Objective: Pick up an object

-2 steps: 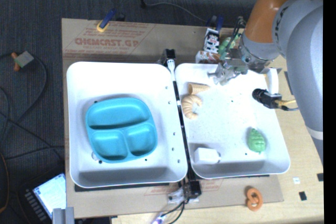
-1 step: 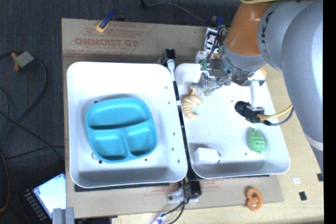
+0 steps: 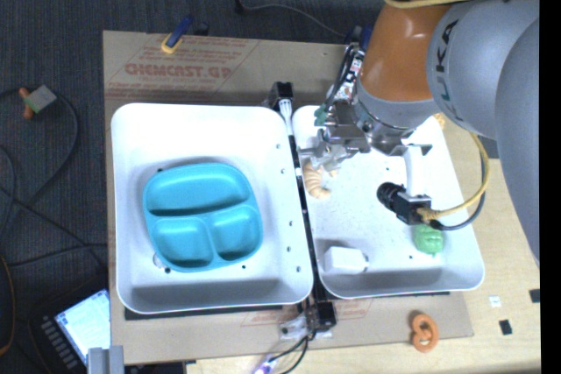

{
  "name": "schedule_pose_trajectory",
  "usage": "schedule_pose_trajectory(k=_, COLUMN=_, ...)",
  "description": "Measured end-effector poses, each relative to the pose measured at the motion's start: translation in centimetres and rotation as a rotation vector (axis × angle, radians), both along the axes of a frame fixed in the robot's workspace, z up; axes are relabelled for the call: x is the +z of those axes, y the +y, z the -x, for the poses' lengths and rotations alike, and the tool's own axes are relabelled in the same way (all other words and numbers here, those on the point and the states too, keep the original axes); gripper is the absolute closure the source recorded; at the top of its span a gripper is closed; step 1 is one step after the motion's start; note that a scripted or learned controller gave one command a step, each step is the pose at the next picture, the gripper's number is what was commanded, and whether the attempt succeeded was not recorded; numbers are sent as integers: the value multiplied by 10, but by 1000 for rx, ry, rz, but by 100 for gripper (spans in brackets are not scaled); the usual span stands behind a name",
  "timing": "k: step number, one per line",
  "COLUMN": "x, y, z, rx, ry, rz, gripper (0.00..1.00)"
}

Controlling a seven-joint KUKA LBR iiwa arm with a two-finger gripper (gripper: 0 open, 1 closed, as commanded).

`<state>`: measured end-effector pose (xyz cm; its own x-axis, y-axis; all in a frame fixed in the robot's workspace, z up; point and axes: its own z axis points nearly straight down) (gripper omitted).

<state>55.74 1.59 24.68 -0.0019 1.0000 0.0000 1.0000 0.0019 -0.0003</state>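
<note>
Gripper [image 3: 326,155] sits low at the right bin's [image 3: 456,276] left wall; its fingers blur into clutter, so their spread cannot be told. Beige spiral object [image 3: 314,182] lies just beneath, partly hidden. Green object [image 3: 429,240] lies near the right wall, white block [image 3: 344,258] near the front.

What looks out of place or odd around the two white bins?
A small orange ring-shaped object lies outside the bins on the bench, in front of the right white bin, and a blue and yellow clamp lies behind the left white bin.
</note>
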Motion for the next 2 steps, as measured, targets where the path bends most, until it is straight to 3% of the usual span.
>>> schedule_pose_trajectory(k=1, x=8, y=58, z=39, rx=0, ry=2, rz=0, gripper=100)
schedule_pose_trajectory(k=2, x=-9, y=116, z=74, rx=0, ry=2, rz=1, gripper=100)
